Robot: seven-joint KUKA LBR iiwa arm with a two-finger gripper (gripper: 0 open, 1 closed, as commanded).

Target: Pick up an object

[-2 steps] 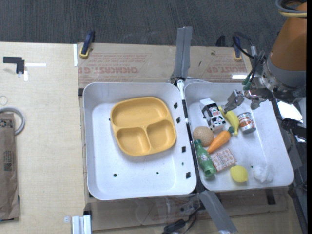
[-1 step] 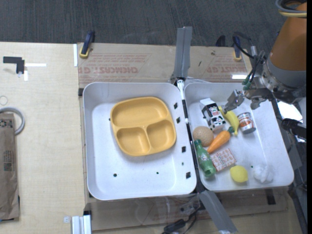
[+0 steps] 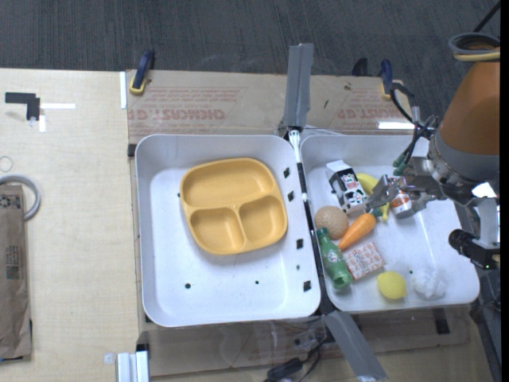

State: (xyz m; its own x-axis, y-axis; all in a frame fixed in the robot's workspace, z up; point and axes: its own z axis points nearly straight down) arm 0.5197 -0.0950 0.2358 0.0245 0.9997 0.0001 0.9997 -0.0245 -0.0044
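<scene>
The gripper (image 3: 387,193) hovers right of centre over the crowded right bin (image 3: 445,293); I can't tell its state. The carrot (image 3: 357,230), yellow banana (image 3: 367,185) and carton (image 3: 345,185) sit touching just beneath, so it could nudge them aside or snag two.

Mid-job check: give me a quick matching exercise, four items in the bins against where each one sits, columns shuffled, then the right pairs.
Items:
1. yellow three-compartment plastic tray
2. green plastic bottle
3. round yellow lemon
4. orange carrot

Places:
A. along the right bin's left wall
B. near the right bin's front edge
C. in the left bin
D. middle of the right bin, between the beige potato and the hand

Pairs: 1-C, 2-A, 3-B, 4-D
</scene>
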